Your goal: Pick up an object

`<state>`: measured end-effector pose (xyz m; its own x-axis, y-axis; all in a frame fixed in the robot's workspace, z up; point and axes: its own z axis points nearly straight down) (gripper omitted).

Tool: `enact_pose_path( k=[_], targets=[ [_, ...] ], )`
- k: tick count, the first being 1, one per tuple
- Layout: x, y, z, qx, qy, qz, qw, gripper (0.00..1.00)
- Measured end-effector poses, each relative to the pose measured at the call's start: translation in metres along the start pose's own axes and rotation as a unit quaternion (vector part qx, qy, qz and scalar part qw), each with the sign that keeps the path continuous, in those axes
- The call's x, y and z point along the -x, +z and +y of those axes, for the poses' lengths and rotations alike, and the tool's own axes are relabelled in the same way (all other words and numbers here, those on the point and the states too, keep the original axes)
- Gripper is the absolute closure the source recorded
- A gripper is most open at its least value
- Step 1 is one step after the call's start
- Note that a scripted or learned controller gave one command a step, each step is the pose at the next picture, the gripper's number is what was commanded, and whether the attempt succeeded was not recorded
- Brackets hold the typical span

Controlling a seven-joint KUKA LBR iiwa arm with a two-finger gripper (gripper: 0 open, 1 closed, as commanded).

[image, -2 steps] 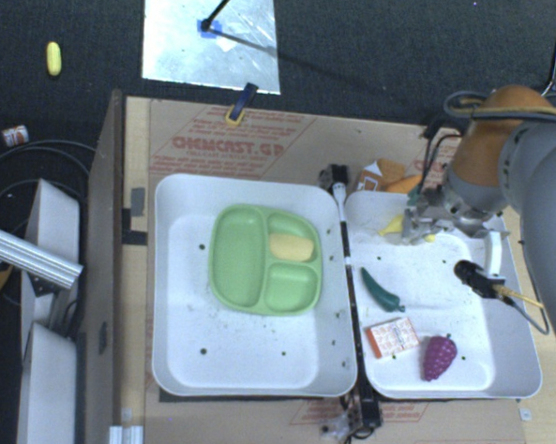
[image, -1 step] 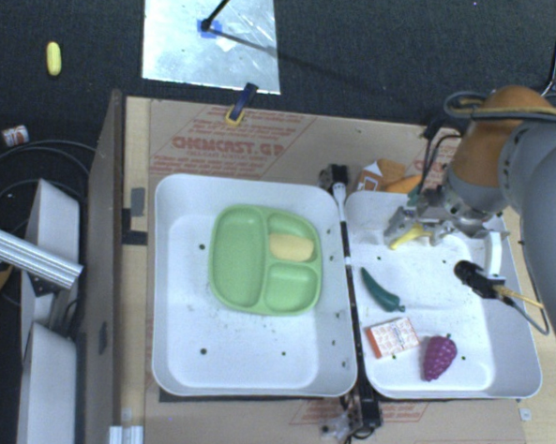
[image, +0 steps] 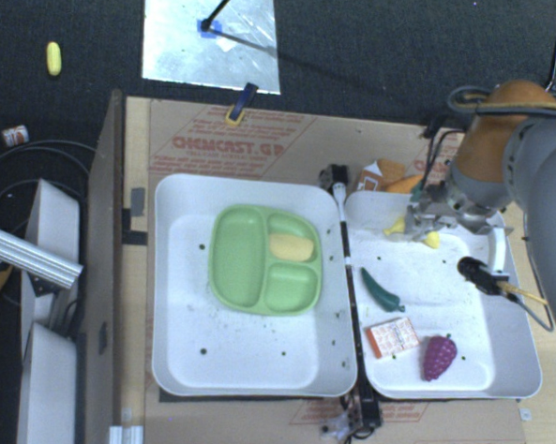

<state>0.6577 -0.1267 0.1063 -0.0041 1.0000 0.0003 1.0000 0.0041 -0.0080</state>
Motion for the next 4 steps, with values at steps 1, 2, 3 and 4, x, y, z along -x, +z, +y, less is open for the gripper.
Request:
enact_pose_path(
  k=[1, 2, 3, 4],
  targets=[
    [0.044, -0.083, -0.053, 0.008, 0.004, -0.002, 1.0, 1.0],
    [0.04, -0.078, -0.052, 0.005, 0.001, -0.001, 1.0, 0.0],
    [0.039, -0.065, -0.124, 0.002, 0.003, 0.0, 1.0, 0.0],
    [-0.035, -0.047, -0.169, 0.001, -0.002, 0.002, 1.0, 0.0]
  ],
)
